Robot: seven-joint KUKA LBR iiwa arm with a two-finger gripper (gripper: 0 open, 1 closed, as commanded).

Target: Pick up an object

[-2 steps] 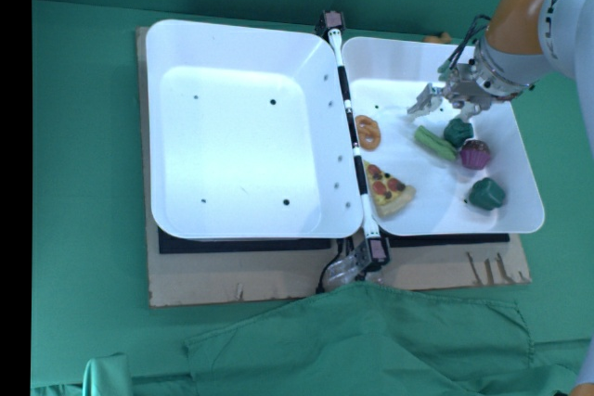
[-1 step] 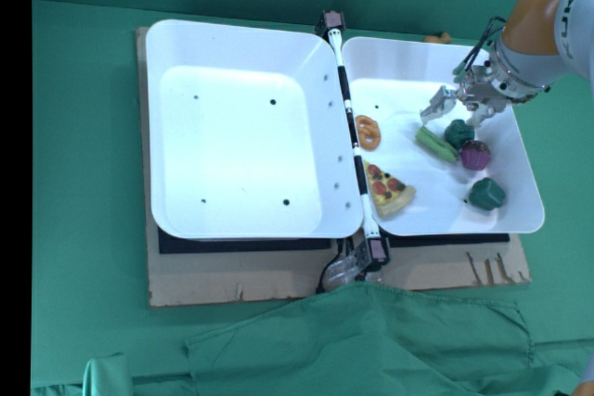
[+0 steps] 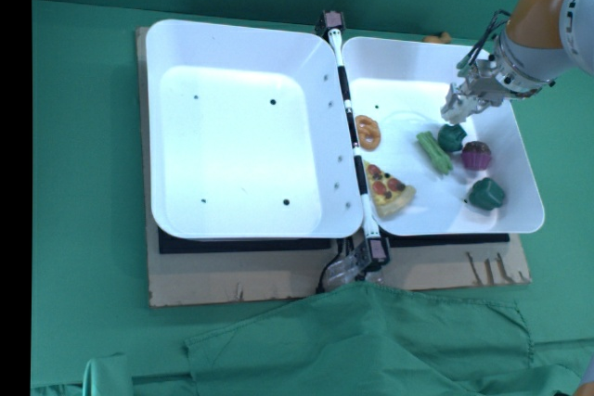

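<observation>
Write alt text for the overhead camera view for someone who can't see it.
A grey robot arm's two-finger gripper hangs just above a dark green toy in the right-hand white bin, which also holds a pretzel, pizza slice, light green vegetable, purple toy and another green toy.

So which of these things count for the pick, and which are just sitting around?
In play:
- gripper, over the right bin
- dark green toy just beneath it
- light green vegetable
- purple toy
- second dark green toy
- pretzel
- pizza slice

Lying about:
- left bin
- cardboard sheet
- green cloth
</observation>
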